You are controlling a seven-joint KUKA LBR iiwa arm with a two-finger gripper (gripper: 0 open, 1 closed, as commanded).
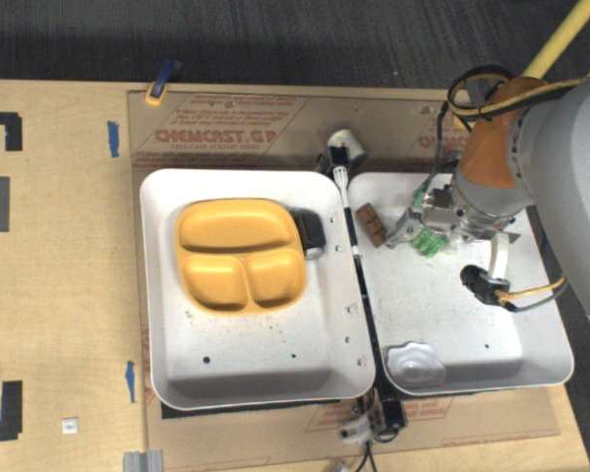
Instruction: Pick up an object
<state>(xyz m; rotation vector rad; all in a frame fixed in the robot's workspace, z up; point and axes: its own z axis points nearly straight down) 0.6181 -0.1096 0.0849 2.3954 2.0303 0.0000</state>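
Note:
My gripper (429, 222) hangs low over the upper middle of the right bin (541, 352), under the grey arm with its orange band. A small green object (431, 244) lies right below the gripper, touching or nearly touching it; whether it is held cannot be told. To the left of the gripper, near the bin's left wall, lies a small brown block (372, 223). At the bin's front left rests a clear round lid-like piece (414, 363).
The left bin (167, 352) holds a yellow divided plate (242, 253) with a small black object (310, 232) at its right edge. A black cable end (479, 282) dangles from the arm over the right bin. A white-and-black clamp (342, 148) sits between the bins at the back.

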